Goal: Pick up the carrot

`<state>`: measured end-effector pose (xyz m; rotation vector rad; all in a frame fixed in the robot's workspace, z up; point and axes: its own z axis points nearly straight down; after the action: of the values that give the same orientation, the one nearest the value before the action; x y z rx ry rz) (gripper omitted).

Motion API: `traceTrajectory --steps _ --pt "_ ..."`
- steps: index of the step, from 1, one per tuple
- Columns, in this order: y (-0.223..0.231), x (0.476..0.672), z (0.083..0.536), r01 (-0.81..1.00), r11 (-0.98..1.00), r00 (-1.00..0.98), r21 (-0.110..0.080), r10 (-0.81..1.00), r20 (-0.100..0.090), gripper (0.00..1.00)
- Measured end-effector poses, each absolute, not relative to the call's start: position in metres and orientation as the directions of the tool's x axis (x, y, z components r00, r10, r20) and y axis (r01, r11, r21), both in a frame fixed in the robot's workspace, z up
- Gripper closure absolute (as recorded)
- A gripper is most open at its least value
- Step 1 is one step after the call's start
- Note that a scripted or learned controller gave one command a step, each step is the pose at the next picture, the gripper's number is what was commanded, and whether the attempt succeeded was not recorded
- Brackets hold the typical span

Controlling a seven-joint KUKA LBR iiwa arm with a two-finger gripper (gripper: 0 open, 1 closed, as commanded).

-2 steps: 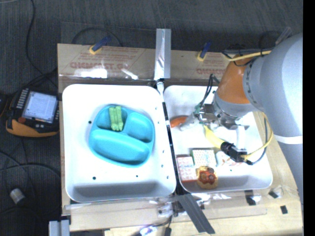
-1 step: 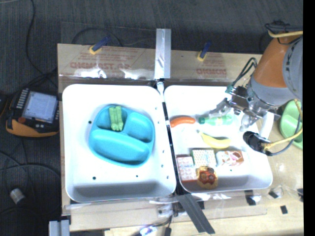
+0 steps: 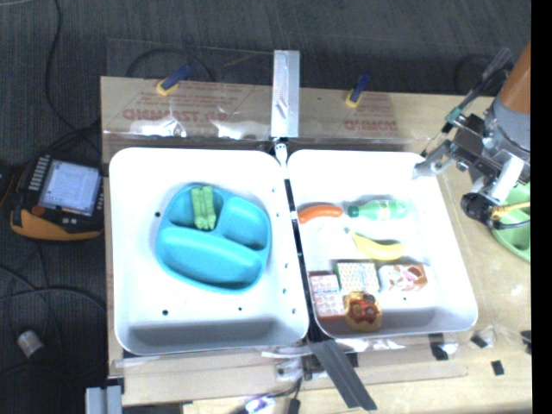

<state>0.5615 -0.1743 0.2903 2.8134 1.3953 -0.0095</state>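
Because it lies loose at the right bin's (image 3: 448, 257) upper left, hard by the dividing wall, the carrot (image 3: 318, 212) leaves little room on that side. It is short, orange and slightly curved, with a green bottle (image 3: 377, 209) just beside it. Off at the bin's far corner, the gripper (image 3: 470, 158) seems empty; its finger spacing is unclear.

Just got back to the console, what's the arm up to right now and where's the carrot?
The arm's gripper sits at the upper right corner of the right bin, above the rim, with nothing in it that I can see. The carrot lies untouched in that bin's upper left, near the divider, beside a green bottle. A banana and some small packets lie further down. The left bin holds a blue divided plate with a green vegetable.
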Motion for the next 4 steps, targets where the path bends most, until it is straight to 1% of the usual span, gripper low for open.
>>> traceTrajectory --steps 1,2,3,4 --pt "-0.147 0.542 0.118 0.812 -0.583 0.583 -0.004 0.812 -0.002 0.00" --pt "-0.201 0.533 0.254 0.702 -0.712 0.712 -0.001 0.702 -0.005 0.00" --pt "-0.160 0.512 0.109 0.750 -0.662 0.662 -0.005 0.750 -0.002 0.00" --pt "-0.191 0.550 0.317 0.883 -0.469 0.469 -0.001 0.883 -0.005 0.00"
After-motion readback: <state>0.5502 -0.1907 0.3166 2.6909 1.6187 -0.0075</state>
